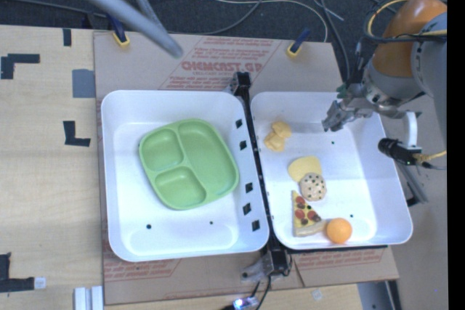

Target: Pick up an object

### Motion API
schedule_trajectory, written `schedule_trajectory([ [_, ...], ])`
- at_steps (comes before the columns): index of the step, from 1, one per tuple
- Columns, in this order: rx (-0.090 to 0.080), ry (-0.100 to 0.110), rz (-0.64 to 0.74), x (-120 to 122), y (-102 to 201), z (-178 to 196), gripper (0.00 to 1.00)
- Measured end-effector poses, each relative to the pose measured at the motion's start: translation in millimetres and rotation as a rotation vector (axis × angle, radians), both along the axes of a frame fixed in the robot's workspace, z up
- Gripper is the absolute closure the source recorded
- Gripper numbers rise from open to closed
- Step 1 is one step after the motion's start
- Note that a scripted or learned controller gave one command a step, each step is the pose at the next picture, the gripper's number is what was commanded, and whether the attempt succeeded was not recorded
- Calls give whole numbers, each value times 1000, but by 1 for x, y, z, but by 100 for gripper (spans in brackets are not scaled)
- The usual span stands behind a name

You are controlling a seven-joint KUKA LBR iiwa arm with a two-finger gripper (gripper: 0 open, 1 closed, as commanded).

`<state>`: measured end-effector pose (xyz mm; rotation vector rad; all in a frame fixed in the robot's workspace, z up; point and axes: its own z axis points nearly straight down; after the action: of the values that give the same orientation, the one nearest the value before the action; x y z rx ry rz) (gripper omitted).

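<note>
The end effector [336,117] hovers over the right bin's [378,178] far right corner, seemingly gripping nothing, though I cannot tell if it is open; next it must descend on the nearby yellow food piece [277,136].

Bright even overhead light, soft shadows, mild glare on white bins [116,178], slightly soft focus
</note>
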<state>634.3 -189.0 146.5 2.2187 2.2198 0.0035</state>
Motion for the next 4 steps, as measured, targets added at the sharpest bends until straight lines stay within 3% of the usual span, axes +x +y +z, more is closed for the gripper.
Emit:
schedule_trajectory([
  [1, -1, -2, 1, -2, 4, 63, 100],
  [2, 0, 0, 1, 0, 4, 101, 100],
  [3, 2, 4, 6, 8, 56, 96, 100],
  [4, 2, 6, 5, -4, 114, 89, 100],
])
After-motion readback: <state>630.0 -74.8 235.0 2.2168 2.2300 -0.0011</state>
